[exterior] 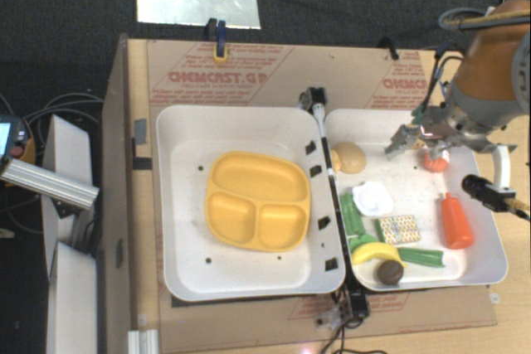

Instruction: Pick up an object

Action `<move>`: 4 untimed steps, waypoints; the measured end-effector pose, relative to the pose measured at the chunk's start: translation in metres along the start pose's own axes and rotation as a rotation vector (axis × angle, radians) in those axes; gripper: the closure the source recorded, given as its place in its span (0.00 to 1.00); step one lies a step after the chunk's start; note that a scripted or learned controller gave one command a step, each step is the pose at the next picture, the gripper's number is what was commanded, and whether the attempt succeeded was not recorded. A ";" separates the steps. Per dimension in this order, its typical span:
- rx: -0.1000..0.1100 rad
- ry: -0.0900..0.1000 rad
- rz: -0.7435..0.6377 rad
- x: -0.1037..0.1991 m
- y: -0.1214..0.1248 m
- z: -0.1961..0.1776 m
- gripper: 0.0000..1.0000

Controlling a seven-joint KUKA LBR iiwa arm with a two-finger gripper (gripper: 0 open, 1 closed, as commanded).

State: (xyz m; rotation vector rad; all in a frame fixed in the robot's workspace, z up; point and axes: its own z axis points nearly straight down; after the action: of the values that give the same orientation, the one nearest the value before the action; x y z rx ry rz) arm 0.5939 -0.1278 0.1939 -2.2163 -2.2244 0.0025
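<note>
Bins: two shallow white trays side by side, the left bin (178,203) bearing one yellow divided plate (255,201), the right bin (489,261) bearing one beige ball (349,157), one white cup (372,198), one patterned block (399,228), one banana (372,251), one brown ball (388,271), two green sticks (421,258), one orange bottle (455,221) and one small orange-red object (436,161). Gripper (425,143) hangs over the right bin's far side, just above the orange-red object; whether its jaws are wide or narrow cannot be told.
</note>
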 end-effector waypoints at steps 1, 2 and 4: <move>0.002 -0.001 0.008 -0.073 -0.034 0.031 0.00; -0.007 0.000 -0.006 -0.061 0.061 0.045 0.00; -0.004 0.000 -0.002 -0.075 0.030 0.025 0.00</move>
State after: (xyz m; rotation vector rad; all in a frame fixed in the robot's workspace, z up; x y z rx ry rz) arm 0.6239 -0.2030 0.1692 -2.2158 -2.2284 -0.0015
